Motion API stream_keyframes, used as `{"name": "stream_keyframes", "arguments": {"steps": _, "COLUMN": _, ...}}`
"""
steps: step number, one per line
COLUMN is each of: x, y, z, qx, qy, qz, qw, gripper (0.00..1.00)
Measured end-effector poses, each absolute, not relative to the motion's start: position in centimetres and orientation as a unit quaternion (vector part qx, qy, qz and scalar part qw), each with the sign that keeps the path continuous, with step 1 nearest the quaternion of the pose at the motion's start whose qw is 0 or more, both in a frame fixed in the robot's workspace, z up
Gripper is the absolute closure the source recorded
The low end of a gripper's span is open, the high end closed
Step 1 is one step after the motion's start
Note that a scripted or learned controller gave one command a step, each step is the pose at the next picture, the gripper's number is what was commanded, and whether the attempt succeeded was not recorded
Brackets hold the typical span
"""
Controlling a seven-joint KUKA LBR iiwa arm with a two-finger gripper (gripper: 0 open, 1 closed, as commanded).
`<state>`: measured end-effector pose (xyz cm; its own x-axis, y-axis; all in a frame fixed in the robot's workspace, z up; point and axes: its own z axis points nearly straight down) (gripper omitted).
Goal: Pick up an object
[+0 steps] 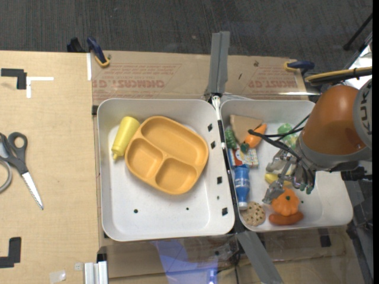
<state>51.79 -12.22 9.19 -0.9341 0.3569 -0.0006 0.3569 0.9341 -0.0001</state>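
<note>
- Camera view, nearest edge first: right bin [331,218] holds a cookie [253,213] at its front, with an orange pumpkin-shaped toy [286,203] just beside it, sitting on a red piece [284,219].
- Gripper [278,189] hangs low in the right bin, its tips just above and left of the pumpkin toy. Nothing visibly sits between the fingers; whether the jaws are wide or narrow I cannot tell, too cluttered.
- Likely target: the pumpkin toy, judging by how close it lies. No grasp yet by the look of it.
- Mid bin: blue bottle [241,184] lies along the dividing wall; a yellow piece [273,173] sits near the wrist.
- Far end of the right bin: orange carrot-like toy [254,136], green item [285,129], all crowded together — hard to single one out.
- Left bin [112,218]: orange divided tray [166,154], yellow bottle [123,136] touching its left rim.
- Bench at left: scissors [19,164].
</note>
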Motion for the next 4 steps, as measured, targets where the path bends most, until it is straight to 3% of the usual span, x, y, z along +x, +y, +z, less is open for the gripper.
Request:
{"name": "stream_keyframes", "arguments": {"steps": 1, "x": 48.6, "y": -11.7, "z": 9.2, "qx": 0.178, "qy": 0.984, "qz": -0.0001, "qw": 0.000, "gripper": 0.00}}
{"name": "stream_keyframes", "arguments": {"steps": 2, "x": 48.8, "y": -11.7, "z": 10.2, "qx": 0.177, "qy": 0.984, "qz": 0.0000, "qw": 0.001, "gripper": 1.00}}
{"name": "stream_keyframes", "arguments": {"steps": 3, "x": 48.8, "y": -11.7, "z": 10.2, "qx": 0.177, "qy": 0.984, "qz": 0.0000, "qw": 0.001, "gripper": 0.00}}
{"name": "stream_keyframes", "arguments": {"steps": 4, "x": 48.9, "y": -11.7, "z": 11.1, "qx": 0.176, "qy": 0.984, "qz": -0.0002, "qw": 0.003, "gripper": 1.00}}
